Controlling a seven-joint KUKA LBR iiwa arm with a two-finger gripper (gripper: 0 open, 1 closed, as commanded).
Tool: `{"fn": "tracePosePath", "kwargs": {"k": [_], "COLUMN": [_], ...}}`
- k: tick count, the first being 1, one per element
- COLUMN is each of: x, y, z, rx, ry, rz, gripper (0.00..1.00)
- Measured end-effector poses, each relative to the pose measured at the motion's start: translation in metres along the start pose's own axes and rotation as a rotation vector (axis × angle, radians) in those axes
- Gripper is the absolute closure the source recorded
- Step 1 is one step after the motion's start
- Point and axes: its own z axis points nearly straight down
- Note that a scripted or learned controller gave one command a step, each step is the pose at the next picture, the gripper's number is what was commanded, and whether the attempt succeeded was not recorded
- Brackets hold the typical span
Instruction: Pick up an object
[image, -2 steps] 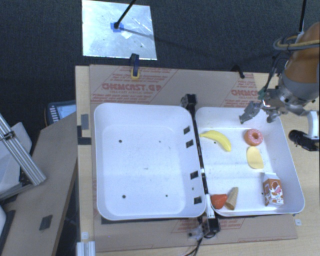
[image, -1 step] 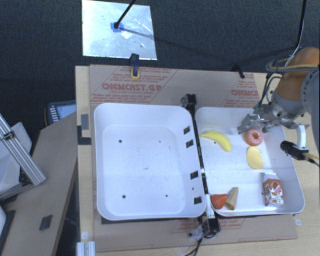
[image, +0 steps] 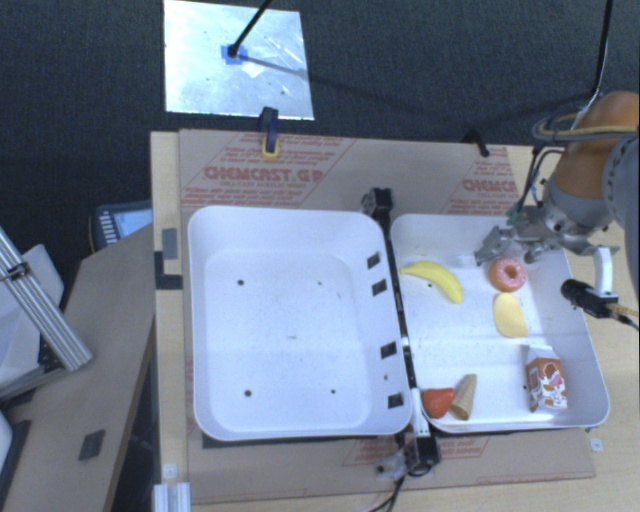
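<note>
Right bin (image: 585, 370), hand (image: 505, 243) over doughnut (image: 507, 274)

Red block lettering is printed on the brown cardboard sheet (image: 300, 160) that lies on the desk under the two bins. Beyond the left bin the word reads roughly "CHEMCAST", followed by a few letters too blurred to make out. The same red print shows again near the sheet's far right corner, set at a slant and partly covered. The small carton's (image: 545, 384) orange-and-white markings cannot be read.
</note>
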Motion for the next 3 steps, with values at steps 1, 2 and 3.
{"fn": "tracePosePath", "kwargs": {"k": [1,2,3], "x": [0.0,0.0,0.0], "y": [0.0,0.0001,0.0001], "z": [-0.0001,-0.0001,-0.0001], "rx": [0.0,0.0,0.0], "ry": [0.0,0.0,0.0], "rz": [0.0,0.0,0.0], "gripper": [0.0,0.0,0.0]}}
